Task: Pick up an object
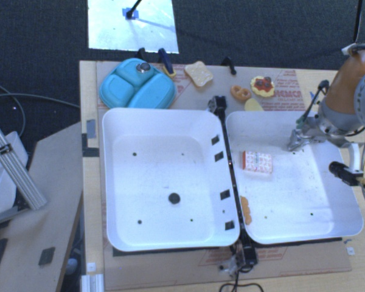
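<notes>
Tabletop boards are carrying everything, and the two white bins are taking up most of the room. Taking the right bin as the landmark, the left bin is sitting right against its left wall, with only a small dark round thing lying on its floor. The grey arm with its orange band is reaching in over the right bin's far right corner. Beyond the left bin, well up and left of the right bin, a blue divided plate is resting on the cardboard. Inside the right bin, left of its middle and near the dividing wall, a flat white and red patterned packet is lying on the floor, well apart from the claw. The claw is hanging low over the right bin's upper floor, right of the packet, and nothing is showing between its fingers; how wide they are standing I cannot tell. Just beyond the right bin's far wall, a toy toast slice, a small pizza piece, a pretzel and a pale yellow piece are lying. A small orange bit is lying against the right bin's left wall, nearer me.
</notes>
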